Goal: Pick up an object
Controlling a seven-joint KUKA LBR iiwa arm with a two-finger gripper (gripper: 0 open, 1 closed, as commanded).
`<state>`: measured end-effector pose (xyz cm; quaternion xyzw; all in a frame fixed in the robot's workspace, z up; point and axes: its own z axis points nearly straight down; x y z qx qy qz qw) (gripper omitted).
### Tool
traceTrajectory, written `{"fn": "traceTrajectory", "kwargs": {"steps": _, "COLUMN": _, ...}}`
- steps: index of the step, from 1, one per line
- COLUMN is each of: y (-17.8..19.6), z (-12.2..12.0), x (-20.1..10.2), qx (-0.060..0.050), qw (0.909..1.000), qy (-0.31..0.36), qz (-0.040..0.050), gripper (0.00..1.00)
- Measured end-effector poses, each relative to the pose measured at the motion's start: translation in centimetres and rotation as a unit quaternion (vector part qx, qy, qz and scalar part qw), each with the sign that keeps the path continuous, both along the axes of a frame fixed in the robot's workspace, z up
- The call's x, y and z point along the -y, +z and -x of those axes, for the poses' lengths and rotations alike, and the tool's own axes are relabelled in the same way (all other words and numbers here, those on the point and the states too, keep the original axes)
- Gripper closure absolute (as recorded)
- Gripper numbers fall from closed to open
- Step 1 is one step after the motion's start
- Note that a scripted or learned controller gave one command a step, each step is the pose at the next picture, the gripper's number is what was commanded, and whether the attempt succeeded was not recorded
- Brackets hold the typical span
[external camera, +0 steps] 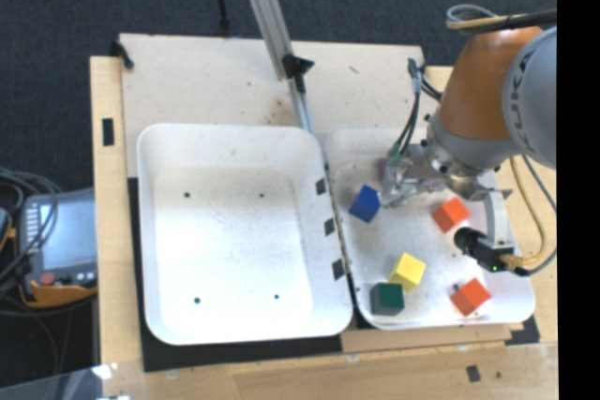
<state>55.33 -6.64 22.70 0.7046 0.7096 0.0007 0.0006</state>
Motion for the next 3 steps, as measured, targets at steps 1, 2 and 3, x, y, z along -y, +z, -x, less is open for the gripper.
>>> {"fn": "traceTrajectory", "kwargs": {"steps": 1, "y": 1.2, "z": -2.2, "x": -5.3, "qx": 0.001, "qw": 1.0000, "qy": 0.001, "qz": -0.0008, "gripper": 1.00}}
{"fn": "traceTrajectory", "kwargs": {"steps": 2, "y": 2.2, "z": -3.9, "x": -10.1, "qx": 0.001, "qw": 1.0000, "qy": 0.000, "qz": -0.0008, "gripper": 1.00}}
{"fn": "traceTrajectory", "kwargs": {"steps": 3, "y": 0.9, "z": -5.5, "x": -15.6, "qx": 0.000, "qw": 1.0000, "qy": 0.000, "qz": -0.0001, "gripper": 1.00}}
